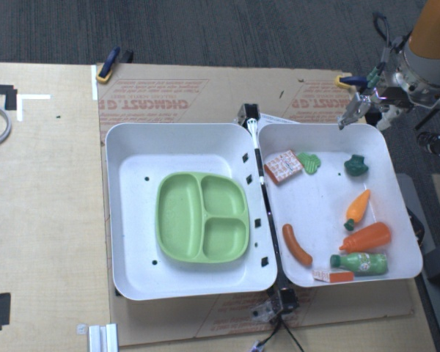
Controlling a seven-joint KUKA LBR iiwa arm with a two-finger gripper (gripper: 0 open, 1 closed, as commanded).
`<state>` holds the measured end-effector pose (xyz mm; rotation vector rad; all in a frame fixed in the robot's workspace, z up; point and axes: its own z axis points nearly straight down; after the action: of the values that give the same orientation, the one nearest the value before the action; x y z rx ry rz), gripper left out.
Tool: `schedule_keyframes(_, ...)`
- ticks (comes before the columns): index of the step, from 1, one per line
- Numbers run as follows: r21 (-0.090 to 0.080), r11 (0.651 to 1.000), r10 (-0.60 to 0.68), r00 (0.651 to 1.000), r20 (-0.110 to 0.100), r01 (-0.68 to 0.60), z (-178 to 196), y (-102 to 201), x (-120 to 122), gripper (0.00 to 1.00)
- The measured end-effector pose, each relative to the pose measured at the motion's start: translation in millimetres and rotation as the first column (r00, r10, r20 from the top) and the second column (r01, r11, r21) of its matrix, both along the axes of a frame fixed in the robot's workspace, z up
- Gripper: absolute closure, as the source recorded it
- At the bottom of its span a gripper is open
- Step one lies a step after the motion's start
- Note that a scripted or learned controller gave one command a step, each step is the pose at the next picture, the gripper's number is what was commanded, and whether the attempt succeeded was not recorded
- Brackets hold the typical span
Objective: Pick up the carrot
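Claw [365, 112] above upright-slanted carrot [358, 207]

I'm looking at a robotics lab: left of the pincer [364, 111], a cardboard-covered counter [154, 97] carries taped markers [4, 98] and two white bins [125, 196].

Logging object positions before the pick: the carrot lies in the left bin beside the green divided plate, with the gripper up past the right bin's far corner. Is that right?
Not quite. The camera view shows the carrot in the right bin, near its right wall, not in the left bin with the green divided plate. The gripper is indeed up past the right bin's far corner.
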<state>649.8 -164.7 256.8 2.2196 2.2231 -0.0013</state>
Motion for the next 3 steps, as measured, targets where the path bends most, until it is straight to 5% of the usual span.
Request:
schedule_keyframes(1, 0.0, 0.99, -0.144, 0.99, 0.0, 0.144, -54.3, -57.7, -78.1, 0.0)
schedule_keyframes(2, 0.001, 0.99, -0.144, 0.99, 0.0, 0.144, -164.6, -36.2, -96.4, 0.0)
schedule_keyframes(3, 0.0, 0.989, -0.146, 0.989, 0.001, 0.146, -154.8, -36.6, -95.7, 1.0)
